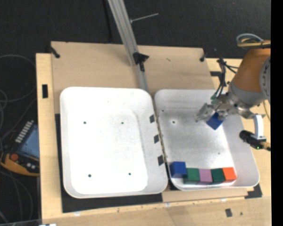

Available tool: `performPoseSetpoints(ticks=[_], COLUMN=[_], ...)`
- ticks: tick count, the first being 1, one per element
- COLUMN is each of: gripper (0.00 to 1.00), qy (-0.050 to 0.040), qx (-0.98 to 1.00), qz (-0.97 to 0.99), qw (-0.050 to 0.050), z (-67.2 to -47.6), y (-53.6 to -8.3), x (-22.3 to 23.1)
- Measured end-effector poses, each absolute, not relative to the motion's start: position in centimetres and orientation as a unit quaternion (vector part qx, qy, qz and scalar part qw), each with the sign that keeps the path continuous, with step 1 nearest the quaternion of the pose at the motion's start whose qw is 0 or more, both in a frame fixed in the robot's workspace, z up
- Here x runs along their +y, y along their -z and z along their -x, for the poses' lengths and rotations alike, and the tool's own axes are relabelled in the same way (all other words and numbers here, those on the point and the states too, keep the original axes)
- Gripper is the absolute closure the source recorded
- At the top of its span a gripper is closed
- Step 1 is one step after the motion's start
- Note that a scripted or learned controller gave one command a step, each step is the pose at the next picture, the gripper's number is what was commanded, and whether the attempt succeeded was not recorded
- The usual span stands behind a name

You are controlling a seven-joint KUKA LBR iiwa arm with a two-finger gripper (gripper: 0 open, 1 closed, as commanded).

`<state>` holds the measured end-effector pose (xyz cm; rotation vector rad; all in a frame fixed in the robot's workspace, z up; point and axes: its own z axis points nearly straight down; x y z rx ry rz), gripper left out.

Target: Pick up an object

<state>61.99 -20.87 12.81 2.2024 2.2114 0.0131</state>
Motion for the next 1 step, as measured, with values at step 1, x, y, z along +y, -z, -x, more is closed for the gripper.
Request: performPoseSetpoints(ticks=[1], gripper=[0.0], qy=[-0.0042], qx=[0.707], qz=[-0.707], qw=[0.011], z=[-64.09], y=[-12.12], x=[-21.3])
